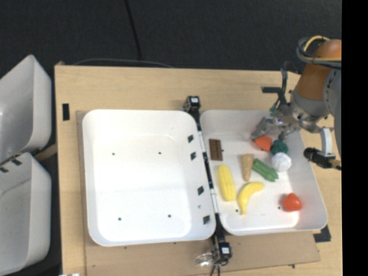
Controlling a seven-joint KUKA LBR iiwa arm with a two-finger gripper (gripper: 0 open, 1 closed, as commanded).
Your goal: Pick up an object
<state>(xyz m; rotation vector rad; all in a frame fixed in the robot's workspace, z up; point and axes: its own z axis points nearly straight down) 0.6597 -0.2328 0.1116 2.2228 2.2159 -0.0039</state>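
The arm (313, 82) enters from the right, its orange band above the wrist. The gripper (271, 132) sits low over the far right part of the right bin (305, 211). Whether it grips anything, or how wide it stands, cannot be told at this sharpness.

Right bin contents:
- An orange-red piece (263, 143) lies just beside the gripper tip, possibly touching it; contact is unclear
- A dark green ball (279, 148) lies just right of that piece
- A white ball (282, 161) lies below the green ball, touching or nearly touching it
- A green pod (265, 170) lies left of the white ball
- A tan cone (246, 166) lies beside the pod, point downward
- A corn cob (226, 182) lies near the bin's left wall
- A banana (248, 195) lies right of the cob
- A red tomato (291, 202) lies near the lower right corner
- A brown block (215, 149) lies above the cob

The left bin (92, 154) adjoins the right bin; both rest on the bench (144, 85)
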